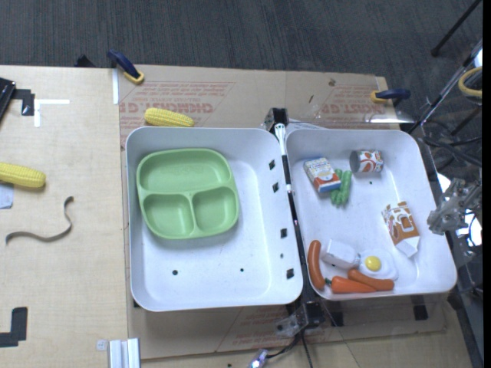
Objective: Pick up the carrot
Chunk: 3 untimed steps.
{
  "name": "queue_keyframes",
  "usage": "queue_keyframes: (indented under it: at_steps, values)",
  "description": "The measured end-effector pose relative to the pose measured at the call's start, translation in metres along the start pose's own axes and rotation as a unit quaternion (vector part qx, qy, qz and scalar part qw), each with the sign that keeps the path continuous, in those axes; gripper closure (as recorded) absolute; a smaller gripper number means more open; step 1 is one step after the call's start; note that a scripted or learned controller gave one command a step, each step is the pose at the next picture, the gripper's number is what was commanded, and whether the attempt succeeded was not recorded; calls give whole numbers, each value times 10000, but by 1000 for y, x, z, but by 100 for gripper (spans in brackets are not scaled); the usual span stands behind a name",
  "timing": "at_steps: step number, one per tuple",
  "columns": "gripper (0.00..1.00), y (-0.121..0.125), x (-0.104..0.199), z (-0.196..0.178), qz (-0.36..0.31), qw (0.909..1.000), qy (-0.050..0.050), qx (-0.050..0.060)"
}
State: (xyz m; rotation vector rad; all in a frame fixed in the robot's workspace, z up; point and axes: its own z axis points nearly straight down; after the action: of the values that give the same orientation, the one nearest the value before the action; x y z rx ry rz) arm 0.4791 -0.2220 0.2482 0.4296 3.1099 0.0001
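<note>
I log two white bins side by side on the cardboard-covered bench.

Left bin [253, 282]: one green divided plate [188, 193], three compartments, lying toward 10 o'clock of the bin floor.

Right bin [418, 167]:
- carrot [348, 285], orange, lying flat near the front wall at about 6 o'clock, just beside and partly under a sausage [374, 280].
- a second sausage [314, 264], reddish, running along the left wall at 7 o'clock.
- white block [339, 253], just above the carrot, touching the fried egg [374, 265] at its 3 o'clock.
- small juice carton [322, 173] at 11 o'clock, with a green vegetable [342, 187] just beside it.
- tin can [367, 162] on its side at 12 o'clock.
- orange-and-white packet [401, 224] at 3 o'clock.

Outside the bins: one corn cob [168, 117] behind the left bin at 12 o'clock; another corn cob [21, 175] far off at 9 o'clock on the bare bench; a curved grey strip [47, 232] near it.

Gripper [451, 209]: I see it at the right bin's 3 o'clock rim, well apart from the carrot. I cannot tell how its jaws stand; I see nothing held.
</note>
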Motion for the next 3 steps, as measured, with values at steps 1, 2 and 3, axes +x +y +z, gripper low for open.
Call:
queue_keyframes:
  at_steps: [1,2,3]
  values:
    - [100,0,0,8,-1987,9801,-5,-4]
    - [100,4,-15,25,-2280,9737,-4,-2]
    - [100,4,-15,20,-1226,9924,-15,-1]
